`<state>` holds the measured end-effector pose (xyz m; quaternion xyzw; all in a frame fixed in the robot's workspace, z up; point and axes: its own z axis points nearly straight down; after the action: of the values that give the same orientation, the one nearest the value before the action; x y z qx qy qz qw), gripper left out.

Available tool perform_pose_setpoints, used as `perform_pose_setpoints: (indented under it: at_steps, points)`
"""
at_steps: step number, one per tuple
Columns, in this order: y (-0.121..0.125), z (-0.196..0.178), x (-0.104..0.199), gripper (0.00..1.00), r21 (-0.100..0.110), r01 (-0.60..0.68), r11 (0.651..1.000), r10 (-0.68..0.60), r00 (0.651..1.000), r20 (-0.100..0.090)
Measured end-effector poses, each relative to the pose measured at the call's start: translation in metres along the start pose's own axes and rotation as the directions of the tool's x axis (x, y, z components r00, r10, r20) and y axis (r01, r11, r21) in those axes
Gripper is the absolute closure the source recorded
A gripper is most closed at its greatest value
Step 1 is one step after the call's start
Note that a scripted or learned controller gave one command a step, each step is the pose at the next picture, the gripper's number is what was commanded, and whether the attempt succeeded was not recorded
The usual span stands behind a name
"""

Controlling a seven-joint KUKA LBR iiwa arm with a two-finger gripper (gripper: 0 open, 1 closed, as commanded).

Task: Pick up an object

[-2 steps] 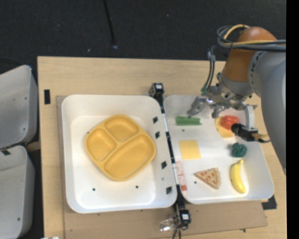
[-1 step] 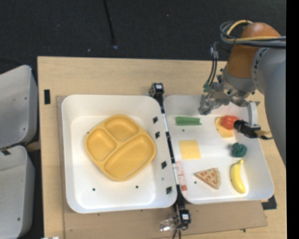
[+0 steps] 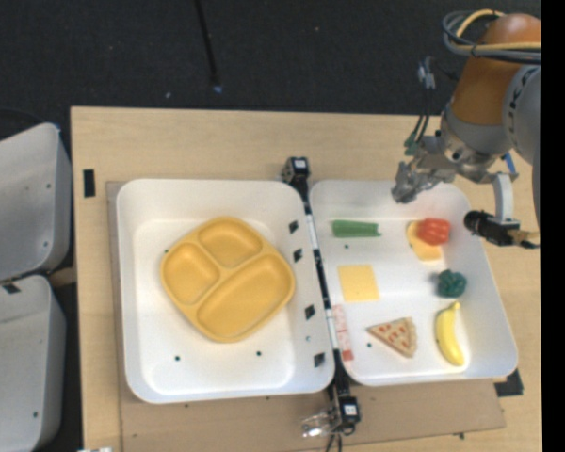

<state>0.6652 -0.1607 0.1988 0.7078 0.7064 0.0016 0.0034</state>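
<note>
Gripper (image 3: 407, 188) hangs over the far side of the right bin (image 3: 490, 347), probably seeking food; its grasp I cannot tell.

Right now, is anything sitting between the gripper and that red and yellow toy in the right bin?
Nothing visible does. The gripper hovers near the right bin's far edge, with bare white floor between it and the red and yellow toy. The green piece lies off to the side.

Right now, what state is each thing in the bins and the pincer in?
Yellow divided plate: left bin, compartments bare.
Green piece: lying flat, right bin.
Cheese slice: flat.
Pizza slice: flat.
Banana: lying.
Broccoli: untouched.
Red tomato: untouched.
Pincer: above right bin, holding nothing visible.
</note>
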Motion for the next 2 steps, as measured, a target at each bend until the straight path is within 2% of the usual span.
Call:
perform_pose_setpoints:
  at_steps: [1,2]
  points:
    - [0.001,-0.032,-0.002,1.00,0.002,0.002,1.000,-0.002,1.000,-0.001]
    - [-0.008,-0.036,0.054,1.00,0.006,0.008,1.000,-0.008,1.000,-0.003]
